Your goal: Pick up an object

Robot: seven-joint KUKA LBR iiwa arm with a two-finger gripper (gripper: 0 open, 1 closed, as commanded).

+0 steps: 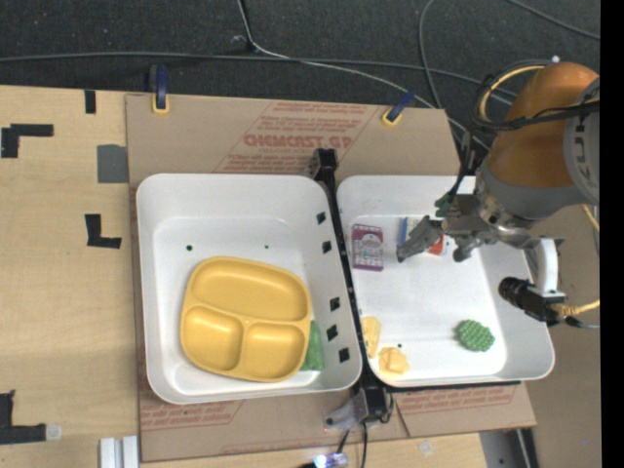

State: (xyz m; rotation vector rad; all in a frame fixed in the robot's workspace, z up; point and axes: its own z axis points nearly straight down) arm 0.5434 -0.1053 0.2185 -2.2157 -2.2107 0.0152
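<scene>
I see my claw low inside the right shallow white bin, near its back. Its grey fingers are spread wide and hold nothing. Just left of the claw lies a small purple and white card packet. A round green bumpy toy sits near, below the claw. Far left, a yellow plastic tray with three parts fills the other bin.

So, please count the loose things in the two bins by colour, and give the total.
Yellow: 3, the divided tray in the left bin, two small pieces in the right bin.
Green: 2, one behind the tray, one round textured.
Pink or purple: 1, small packet.
Total: 6, leaving out what lies under the gripper.
</scene>
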